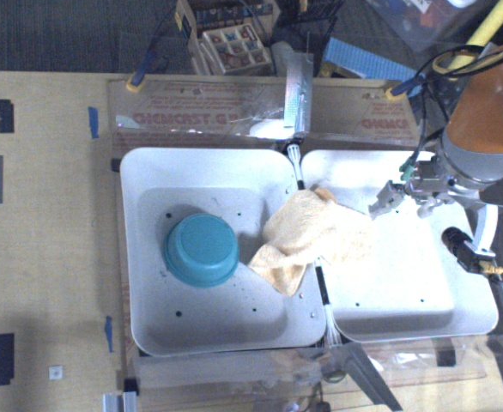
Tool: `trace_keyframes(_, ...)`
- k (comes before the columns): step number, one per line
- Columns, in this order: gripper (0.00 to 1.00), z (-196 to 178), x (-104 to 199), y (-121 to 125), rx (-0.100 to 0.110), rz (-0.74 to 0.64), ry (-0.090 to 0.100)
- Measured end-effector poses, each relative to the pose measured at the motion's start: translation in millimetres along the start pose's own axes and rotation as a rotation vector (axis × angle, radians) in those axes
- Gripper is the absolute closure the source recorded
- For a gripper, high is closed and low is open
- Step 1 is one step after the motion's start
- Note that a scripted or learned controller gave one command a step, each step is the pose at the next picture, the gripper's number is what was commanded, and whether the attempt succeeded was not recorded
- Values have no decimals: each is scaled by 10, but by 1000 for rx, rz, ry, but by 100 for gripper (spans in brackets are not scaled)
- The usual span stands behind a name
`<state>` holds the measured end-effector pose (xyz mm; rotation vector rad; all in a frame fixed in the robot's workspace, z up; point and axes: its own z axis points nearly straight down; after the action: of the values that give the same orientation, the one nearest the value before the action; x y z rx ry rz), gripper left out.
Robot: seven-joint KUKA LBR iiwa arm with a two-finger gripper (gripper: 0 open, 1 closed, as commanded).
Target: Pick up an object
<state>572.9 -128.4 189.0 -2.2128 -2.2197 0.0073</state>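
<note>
The hand hangs over the upper right part of the right bin, with nothing seen between its fingers; whether those fingers are apart or together cannot be told from this slant.

From the left, the worktop is pale wood with dark corner marks and bits of blue tape. The left bin holds a teal bowl, upside down on the bin floor, left of centre. Right of the bowl and apart from it, a crumpled cream cloth lies draped across the ridge where the two bins meet, part in each bin, its right edge reaching toward the hand but short of it. The cloth covers part of that ridge.

The arm comes in from the right with its orange band above the wrist, and cables hang close around it. Behind the bins lie flat cardboard panels under clear film, their print hard to read. Clutter beyond the worktop is too blurred to name.
</note>
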Motion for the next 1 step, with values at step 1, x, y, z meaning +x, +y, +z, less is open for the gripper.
trace_keyframes(1,0,209,-50,-579,-1,-145,0)
